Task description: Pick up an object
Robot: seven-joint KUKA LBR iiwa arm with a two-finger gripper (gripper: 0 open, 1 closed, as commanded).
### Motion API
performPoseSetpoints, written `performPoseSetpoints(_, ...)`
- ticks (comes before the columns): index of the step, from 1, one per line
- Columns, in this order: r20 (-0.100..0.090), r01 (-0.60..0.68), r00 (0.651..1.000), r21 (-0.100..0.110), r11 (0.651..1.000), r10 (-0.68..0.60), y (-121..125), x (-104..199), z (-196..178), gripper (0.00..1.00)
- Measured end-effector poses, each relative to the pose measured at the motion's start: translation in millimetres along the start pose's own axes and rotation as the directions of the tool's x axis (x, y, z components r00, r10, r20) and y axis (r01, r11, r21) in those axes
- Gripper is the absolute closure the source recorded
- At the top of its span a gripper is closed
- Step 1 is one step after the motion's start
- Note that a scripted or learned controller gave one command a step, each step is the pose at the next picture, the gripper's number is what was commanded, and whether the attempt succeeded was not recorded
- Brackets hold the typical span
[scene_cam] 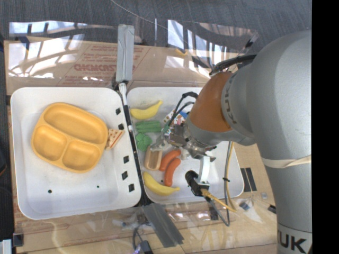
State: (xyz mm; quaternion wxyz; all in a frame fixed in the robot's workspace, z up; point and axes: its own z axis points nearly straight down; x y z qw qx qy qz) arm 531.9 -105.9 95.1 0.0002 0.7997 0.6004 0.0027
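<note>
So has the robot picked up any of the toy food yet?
Not yet, it seems. The end effector is down in the right bin among the food, by the bread-like piece and orange sausages. Nothing looks lifted. Grabbing and raising one is left.

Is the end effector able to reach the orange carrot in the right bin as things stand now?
Probably yes. The end effector hangs just above the carrot, and nothing lies over it; a banana lies close beside it.
</note>
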Motion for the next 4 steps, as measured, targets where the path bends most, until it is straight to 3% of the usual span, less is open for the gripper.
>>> performPoseSetpoints(1,-0.004,0.007,1.0,-0.01,1.0,-0.007,4.2,2.2,-14.7,1.0)
performPoseSetpoints(2,0.005,-0.26,0.965,0.005,0.965,0.26,-17.2,61.7,-97.4,1.0)
performPoseSetpoints(3,0.007,-0.244,0.97,0.006,0.97,0.244,-25.9,110.1,-94.7,1.0)
performPoseSetpoints(4,0.007,-0.147,0.989,0.009,0.989,0.147,-71.8,58.1,-94.9,1.0)
